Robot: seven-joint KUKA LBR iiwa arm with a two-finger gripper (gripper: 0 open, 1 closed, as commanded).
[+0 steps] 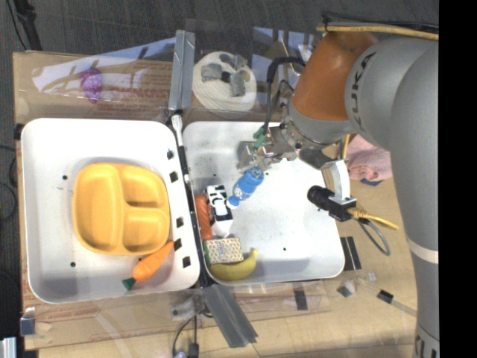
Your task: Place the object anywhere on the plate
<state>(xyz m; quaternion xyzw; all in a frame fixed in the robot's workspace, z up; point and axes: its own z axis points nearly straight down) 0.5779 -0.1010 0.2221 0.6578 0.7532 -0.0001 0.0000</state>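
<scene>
In the right bin (313, 263), toward its far edge, the gripper (259, 155) is hanging just above a small plastic bottle (246, 186) with a blue label. The bottle is lying tilted on the bin floor, its cap end pointing up toward the metal fingers. Whether those fingers are spread or pressed together cannot be told from this angle, and nothing is showing between them. The grey arm (395, 118) with its orange band (332, 73) is reaching in over the bin's far right corner.

Along the right bin's left wall, a black-and-white item (218, 202) is lying just beside the bottle, with an orange-red piece (203, 213) pressed against the wall next to it. Near the bin's near left corner, a small printed box (223, 250) is sitting against a banana (235, 267), which is curving along the near edge.

In the left bin (45, 274), the yellow sectioned plate (123, 207) is resting near the middle. A toy carrot (153, 263) is lying just off the plate's near right corner, close to the wall between the bins.

On the bench beyond the right bin's far edge, a coil of white rope (223, 84) is sitting.
</scene>
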